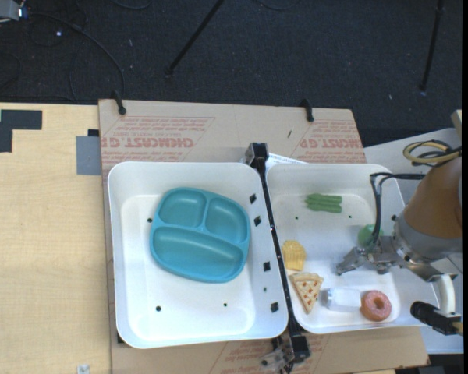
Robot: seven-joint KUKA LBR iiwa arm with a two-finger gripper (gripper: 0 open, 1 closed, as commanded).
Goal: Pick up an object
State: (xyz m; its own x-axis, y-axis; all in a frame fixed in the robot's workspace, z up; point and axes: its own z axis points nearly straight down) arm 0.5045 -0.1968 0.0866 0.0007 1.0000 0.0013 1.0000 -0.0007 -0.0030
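In the right bin (351, 179) lie a green pea pod (324, 202), a yellow ridged piece (294, 254), a pizza slice (306, 289), a pink-frosted donut (376, 305) and a clear plastic item (339, 299). My gripper (365, 261) hangs low over the bin's right half, just above the donut and right of the yellow piece. A small green object (366, 234) peeks out right behind it, partly hidden. Nothing shows as held.
The left bin (132, 287) holds a teal divided plate (200, 234). A black divider rail (269, 240) runs between the bins. The arm's orange band (441, 201) and grey wrist cover the right bin's right edge. Cardboard (218, 135) lies behind the bins.
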